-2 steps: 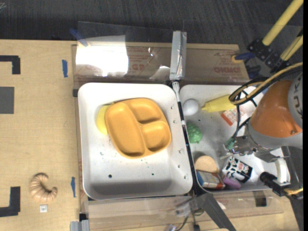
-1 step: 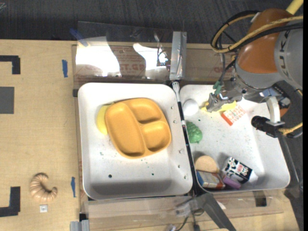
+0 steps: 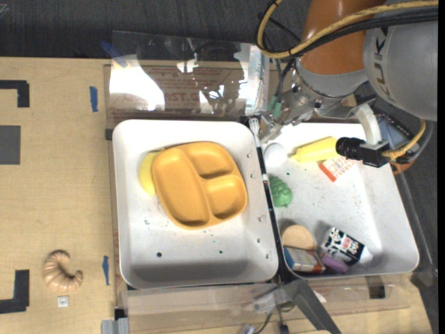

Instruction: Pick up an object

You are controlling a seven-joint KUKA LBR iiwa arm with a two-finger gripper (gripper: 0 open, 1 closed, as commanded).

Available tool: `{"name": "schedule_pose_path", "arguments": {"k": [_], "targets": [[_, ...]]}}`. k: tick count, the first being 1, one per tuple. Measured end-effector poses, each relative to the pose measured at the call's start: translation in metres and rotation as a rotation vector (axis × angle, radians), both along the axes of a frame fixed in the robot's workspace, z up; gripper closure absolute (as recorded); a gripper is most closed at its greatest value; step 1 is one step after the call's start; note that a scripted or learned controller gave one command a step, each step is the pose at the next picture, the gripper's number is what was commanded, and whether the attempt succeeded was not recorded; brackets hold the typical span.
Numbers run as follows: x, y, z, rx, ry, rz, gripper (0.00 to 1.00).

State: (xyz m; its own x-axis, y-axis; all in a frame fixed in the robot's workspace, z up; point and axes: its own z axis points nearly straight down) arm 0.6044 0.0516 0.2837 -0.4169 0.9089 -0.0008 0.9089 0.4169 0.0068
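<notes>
Camera view: one orange tray (image 3: 198, 184), two white bins (image 3: 132, 152), one green toy (image 3: 281, 191).

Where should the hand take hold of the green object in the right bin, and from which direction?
Probably from straight above, closing across the middle of the green object. It lies low beside the wall of the right bin, so the fingers should line up along that wall, not across it. The hand is near the bin's far left corner.

Left bin (image 3: 132, 249): orange divided tray (image 3: 198, 183) fills centre, bare floor along front. Right bin (image 3: 396, 214): clutter at front-left corner, green lump (image 3: 281, 192) beside divider, middle and right open.
</notes>
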Motion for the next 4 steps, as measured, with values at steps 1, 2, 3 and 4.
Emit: {"name": "schedule_pose_path", "arguments": {"k": [1,2,3,4], "targets": [[0.008,0.106,0.076,0.001,0.003,-0.222,1.0],[0.051,0.146,0.171,0.001,0.001,-0.214,1.0],[0.062,0.139,0.203,-0.001,0.001,-0.12,1.0],[-0.019,0.118,0.075,-0.004,0.012,0.011,1.0]]}}
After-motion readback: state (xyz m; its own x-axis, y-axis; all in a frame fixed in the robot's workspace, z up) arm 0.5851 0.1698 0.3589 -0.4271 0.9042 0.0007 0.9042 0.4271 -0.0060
